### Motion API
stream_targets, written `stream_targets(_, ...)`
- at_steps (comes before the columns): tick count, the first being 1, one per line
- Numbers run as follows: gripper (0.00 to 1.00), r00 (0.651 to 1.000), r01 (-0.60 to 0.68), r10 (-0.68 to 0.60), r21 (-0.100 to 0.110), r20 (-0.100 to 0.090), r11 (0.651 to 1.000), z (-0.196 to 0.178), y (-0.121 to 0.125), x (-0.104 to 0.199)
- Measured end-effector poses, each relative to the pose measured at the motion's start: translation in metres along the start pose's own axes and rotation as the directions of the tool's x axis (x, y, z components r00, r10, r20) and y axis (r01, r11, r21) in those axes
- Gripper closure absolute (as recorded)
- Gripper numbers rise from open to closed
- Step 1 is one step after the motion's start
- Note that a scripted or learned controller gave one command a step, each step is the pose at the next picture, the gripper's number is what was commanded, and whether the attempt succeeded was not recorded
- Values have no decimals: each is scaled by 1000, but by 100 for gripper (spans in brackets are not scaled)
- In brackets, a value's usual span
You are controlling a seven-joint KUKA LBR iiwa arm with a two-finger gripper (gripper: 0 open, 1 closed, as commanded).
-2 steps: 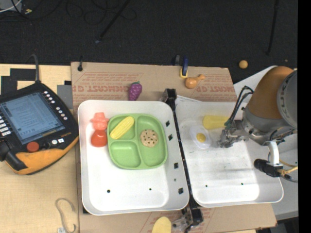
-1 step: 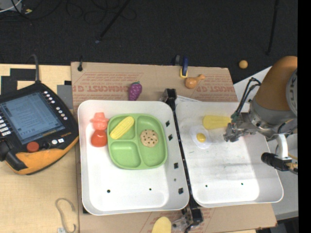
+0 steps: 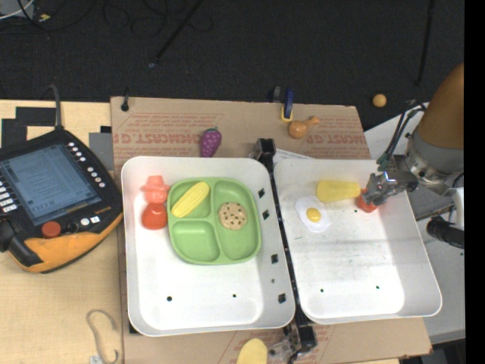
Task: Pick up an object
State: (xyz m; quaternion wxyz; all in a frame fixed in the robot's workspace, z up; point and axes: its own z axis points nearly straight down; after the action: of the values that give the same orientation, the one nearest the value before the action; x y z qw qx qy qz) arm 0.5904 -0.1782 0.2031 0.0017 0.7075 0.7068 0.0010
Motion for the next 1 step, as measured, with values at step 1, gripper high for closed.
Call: stream_targets(1, 100, 1000, 0, 0, 2, -1, 1000, -26, 0, -2)
